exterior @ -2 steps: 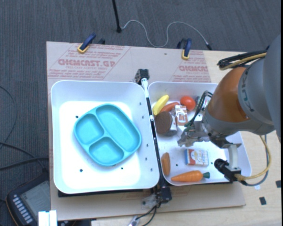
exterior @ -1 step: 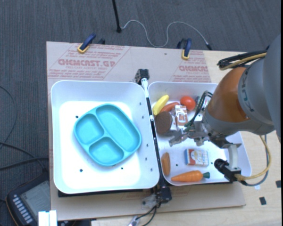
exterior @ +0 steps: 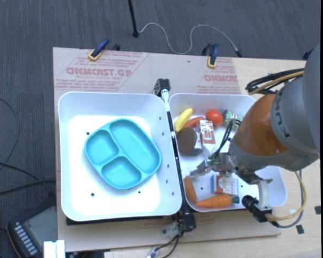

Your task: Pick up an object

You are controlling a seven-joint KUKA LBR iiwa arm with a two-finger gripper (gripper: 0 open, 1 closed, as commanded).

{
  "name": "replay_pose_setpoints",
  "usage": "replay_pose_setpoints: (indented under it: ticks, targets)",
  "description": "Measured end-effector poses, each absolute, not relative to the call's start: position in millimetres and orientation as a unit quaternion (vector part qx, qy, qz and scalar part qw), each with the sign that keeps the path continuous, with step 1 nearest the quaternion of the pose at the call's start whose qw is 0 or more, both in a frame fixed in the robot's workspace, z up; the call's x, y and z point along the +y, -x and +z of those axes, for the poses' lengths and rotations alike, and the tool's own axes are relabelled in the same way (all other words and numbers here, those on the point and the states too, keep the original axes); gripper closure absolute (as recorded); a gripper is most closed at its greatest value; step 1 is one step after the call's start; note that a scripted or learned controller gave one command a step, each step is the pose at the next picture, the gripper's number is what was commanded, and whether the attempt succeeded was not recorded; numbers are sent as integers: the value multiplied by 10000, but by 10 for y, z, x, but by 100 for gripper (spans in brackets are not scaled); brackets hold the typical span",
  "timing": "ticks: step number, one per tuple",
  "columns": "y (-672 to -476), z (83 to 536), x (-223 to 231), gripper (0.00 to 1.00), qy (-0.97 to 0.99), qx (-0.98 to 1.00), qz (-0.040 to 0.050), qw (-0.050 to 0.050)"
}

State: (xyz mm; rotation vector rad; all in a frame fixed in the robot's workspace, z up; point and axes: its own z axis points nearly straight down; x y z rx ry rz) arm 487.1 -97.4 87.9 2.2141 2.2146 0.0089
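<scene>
Several items crowd my right bin; the carrot lies crosswise just below my end effector, whose grip I cannot tell.

Grey arm with orange band, bent low from the right, claw down.

Turquoise three-compartment plastic plate in white left bin. Yellow banana, red round tomato, orange carrot, dark brown round disc in white right bin. Pale tabletop printed with red lettering.
</scene>
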Motion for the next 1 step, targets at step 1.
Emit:
replay_pose_setpoints:
  ticks: [1]
  targets:
    - [-4878,983,-982,100,-7073,7069,29,59]
